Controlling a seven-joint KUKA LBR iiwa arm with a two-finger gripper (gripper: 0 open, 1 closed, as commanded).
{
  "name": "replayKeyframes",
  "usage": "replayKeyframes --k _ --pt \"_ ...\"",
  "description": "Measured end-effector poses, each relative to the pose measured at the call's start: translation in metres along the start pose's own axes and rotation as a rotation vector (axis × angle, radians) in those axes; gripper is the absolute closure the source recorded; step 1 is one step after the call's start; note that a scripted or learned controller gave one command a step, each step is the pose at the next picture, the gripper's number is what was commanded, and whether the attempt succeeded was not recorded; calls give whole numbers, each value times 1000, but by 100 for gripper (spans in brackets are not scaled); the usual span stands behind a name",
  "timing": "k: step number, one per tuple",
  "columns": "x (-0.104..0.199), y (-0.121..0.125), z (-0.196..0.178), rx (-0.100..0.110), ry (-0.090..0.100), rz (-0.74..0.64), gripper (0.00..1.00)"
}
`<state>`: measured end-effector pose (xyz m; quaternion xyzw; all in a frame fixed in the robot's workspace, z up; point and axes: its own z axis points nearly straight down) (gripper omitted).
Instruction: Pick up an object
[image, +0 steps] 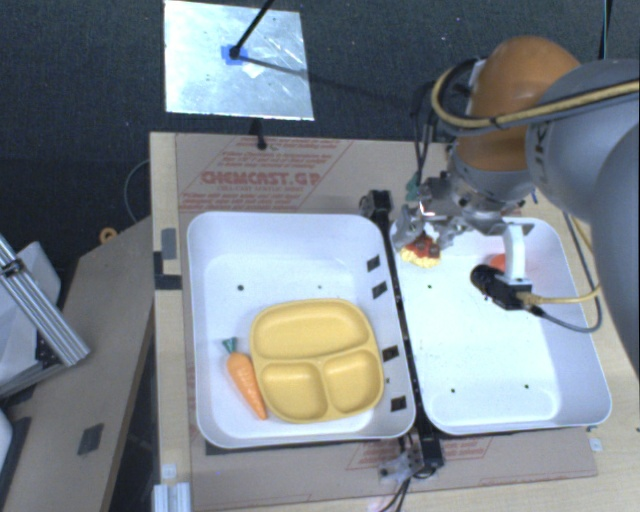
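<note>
The gripper (432, 232) is seen at the upper left corner of the right bin (500, 400), low over the floor of the bin. Directly beneath its tip a small yellow and red toy (424, 254) is found, lying on the white floor just beside the wall shared with the left bin (215, 330). The toy sits at the claw's lower edge, touching or nearly so — contact cannot be made out. Whether the claw is open, closed or clamped on anything cannot be told, since the wrist hides it from above.

The toy is seen as a small lump, slightly wider than tall in the frame; no clear long axis or pointing direction can be read. A downward move is judged to be what the pick depends on, as the toy is almost straight below.

Further right, an orange piece (493, 264) is partly hidden behind the arm's white bracket. In the left bin a yellow divided plate (315, 360) is placed, with a toy carrot (244, 380) along its left side — tip toward the lower right.
</note>
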<state>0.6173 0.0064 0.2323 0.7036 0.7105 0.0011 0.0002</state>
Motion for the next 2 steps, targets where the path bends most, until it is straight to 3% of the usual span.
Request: replayKeyframes --k 1,2 --pt "56 9 -9 -2 1 -1 100" --pt "104 14 6 1 0 0 100"
